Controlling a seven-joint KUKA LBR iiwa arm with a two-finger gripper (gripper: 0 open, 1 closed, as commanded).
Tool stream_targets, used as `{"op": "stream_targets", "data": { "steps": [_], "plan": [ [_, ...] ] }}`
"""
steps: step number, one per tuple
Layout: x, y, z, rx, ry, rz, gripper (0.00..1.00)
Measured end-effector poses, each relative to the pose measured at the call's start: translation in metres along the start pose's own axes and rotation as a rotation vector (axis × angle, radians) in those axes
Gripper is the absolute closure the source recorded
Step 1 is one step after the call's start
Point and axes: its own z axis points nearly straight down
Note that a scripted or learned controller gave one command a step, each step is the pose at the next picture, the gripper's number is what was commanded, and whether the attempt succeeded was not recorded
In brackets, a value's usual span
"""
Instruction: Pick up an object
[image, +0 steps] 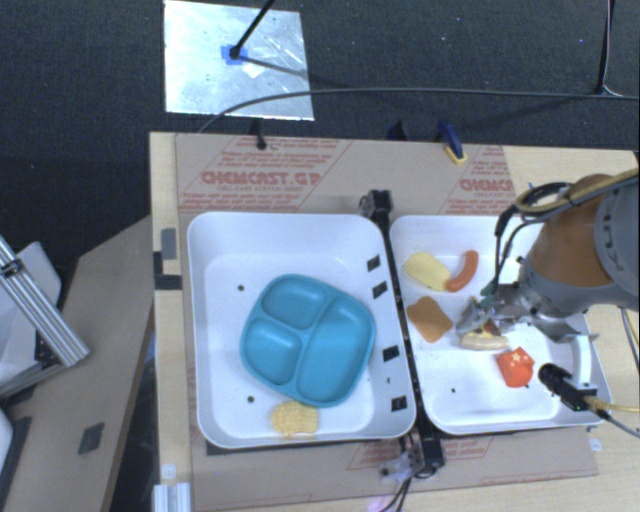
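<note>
The right bin (470, 415) holds a yellow block (425, 269), an orange sausage (461, 271), a brown toast-like piece (431, 319), a pale bun-like piece (484, 341) and a red strawberry-like piece (515, 367). My gripper (482, 318) reaches in from the right and sits low over the bin's middle, right above the pale piece and beside the brown piece. The grey arm with its orange band (568, 245) covers the bin's right side.
The left bin (215, 250) holds a blue divided plate (306, 339) and a yellow corn-like piece (294, 419) near its front wall. A black divider (392, 300) runs between the bins. Cables cross the dark floor behind the bench.
</note>
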Motion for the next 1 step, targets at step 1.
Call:
{"op": "stream_targets", "data": {
  "steps": [1],
  "plan": [
    [0.0081, -0.0015, -0.0593, -0.003, -0.001, -0.003, 1.0]
  ]
}}
